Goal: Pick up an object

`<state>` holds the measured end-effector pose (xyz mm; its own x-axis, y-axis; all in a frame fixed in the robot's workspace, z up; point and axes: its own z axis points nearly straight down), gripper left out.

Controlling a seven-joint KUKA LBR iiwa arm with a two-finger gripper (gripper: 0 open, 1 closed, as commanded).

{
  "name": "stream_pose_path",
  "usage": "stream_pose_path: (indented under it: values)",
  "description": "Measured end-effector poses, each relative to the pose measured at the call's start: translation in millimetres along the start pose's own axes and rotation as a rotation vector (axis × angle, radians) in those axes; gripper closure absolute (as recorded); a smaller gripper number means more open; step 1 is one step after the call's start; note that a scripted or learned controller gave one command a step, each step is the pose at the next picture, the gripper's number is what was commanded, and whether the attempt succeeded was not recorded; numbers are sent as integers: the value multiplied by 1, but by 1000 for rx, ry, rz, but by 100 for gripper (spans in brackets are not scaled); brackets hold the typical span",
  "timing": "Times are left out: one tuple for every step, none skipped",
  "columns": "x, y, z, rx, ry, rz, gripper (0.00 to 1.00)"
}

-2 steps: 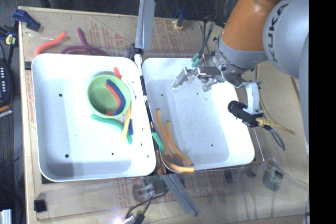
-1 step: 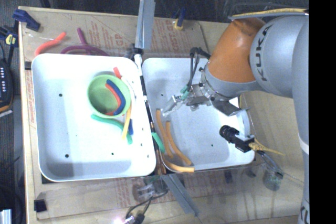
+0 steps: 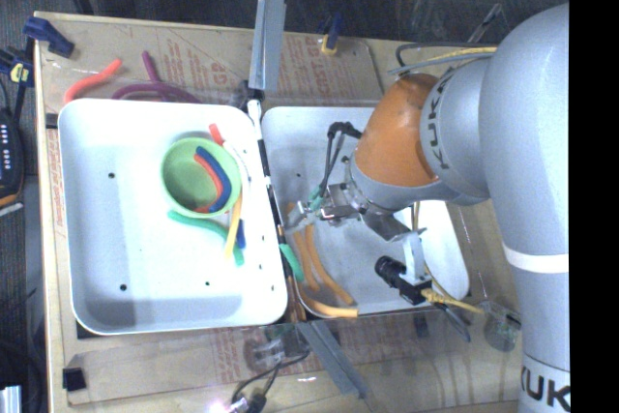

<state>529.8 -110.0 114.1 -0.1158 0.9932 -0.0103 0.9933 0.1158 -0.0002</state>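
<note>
My gripper point(image 3: 315, 208) is low in the right bin point(image 3: 290, 135), close to its left wall, under the orange wrist band point(image 3: 397, 145). Just below it lie tan curved pieces point(image 3: 308, 258), and a yellow-orange tube point(image 3: 334, 309) runs along the bin's front edge. A small teal piece point(image 3: 290, 260) rests on the rims between the two bins. In the left bin point(image 3: 106, 208) sits a green bowl point(image 3: 186, 177) with a blue curved piece point(image 3: 224, 171) and a red one point(image 3: 206, 204) in it. A yellow stick point(image 3: 234, 232) lies beside the bowl.
The grey arm covers most of the right bin's right half. A black fitting point(image 3: 392, 272) hangs over that bin's front. An orange strip point(image 3: 92, 80) and a purple loop point(image 3: 155, 92) lie on the bench behind the left bin. A metal bar point(image 3: 267, 39) stands between the bins at the back.
</note>
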Motion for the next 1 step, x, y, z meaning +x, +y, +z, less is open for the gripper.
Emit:
stream_pose_path:
  values:
    - [-1, -1, 19, -5, -6, 124, 0]
